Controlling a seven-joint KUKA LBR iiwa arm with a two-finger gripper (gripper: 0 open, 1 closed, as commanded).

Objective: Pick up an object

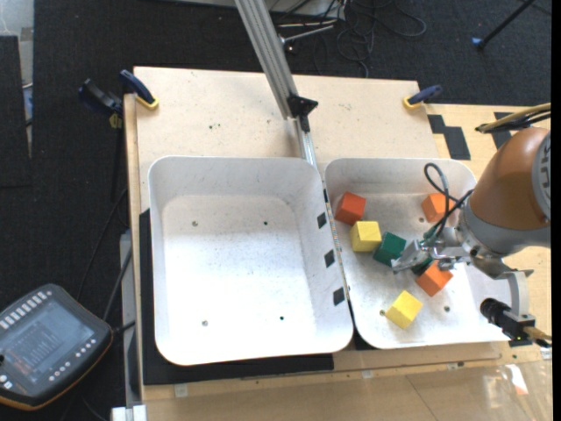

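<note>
Seen from above at a slant: grey arm [513, 202] with orange band reaching in from the right, bent low over the right bin [377, 172], wrist tipped down toward the bin's middle. Tool [419, 260] down among the blocks, between a green block [389, 248] on its left and an orange block [433, 279] just below and right of it, close to or touching both. Cannot tell how far open, nor whether anything is actually gripped; fingertips too small and too crowded by blocks to read. Black cable looped above the wrist. Elsewhere in the right bin: an orange block [351, 207] near the upper left, a yellow block [366, 235] just below it and beside the green one, another yellow block [404, 309] toward the front, one more orange block [434, 206] partly hidden behind the arm. Left bin [166, 235] alongside on the pale worktop [228, 112].
</note>
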